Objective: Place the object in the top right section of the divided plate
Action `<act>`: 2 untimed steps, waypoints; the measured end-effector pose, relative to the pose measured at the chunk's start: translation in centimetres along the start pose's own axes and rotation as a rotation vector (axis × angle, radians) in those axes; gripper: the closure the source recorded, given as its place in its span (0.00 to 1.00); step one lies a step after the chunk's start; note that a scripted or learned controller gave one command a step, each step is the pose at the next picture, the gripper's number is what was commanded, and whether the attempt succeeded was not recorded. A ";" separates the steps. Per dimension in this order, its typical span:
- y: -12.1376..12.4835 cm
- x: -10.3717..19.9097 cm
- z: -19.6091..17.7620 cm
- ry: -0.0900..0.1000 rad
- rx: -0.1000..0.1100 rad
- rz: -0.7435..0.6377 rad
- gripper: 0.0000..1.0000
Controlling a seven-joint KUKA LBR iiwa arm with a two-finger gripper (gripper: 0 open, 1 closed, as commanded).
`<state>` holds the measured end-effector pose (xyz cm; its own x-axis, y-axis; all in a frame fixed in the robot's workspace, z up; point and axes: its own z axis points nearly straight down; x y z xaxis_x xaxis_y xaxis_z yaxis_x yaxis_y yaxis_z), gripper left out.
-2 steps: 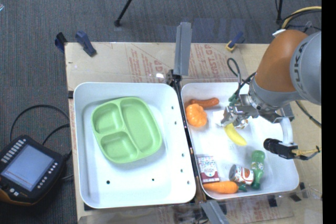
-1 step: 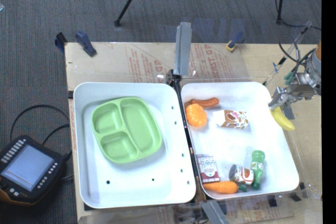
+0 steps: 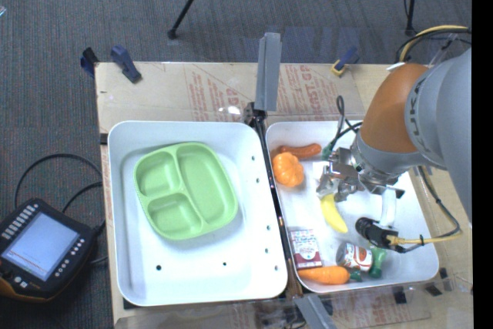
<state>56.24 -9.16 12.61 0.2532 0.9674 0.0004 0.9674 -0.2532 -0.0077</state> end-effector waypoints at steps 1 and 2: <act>-0.8 -8.6 -7.0 0.000 -0.004 0.023 1.00; -6.5 -0.7 1.5 0.000 0.001 0.165 1.00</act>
<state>49.80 -8.19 11.12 0.4090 0.9125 -0.0011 0.9125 -0.4090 -0.0086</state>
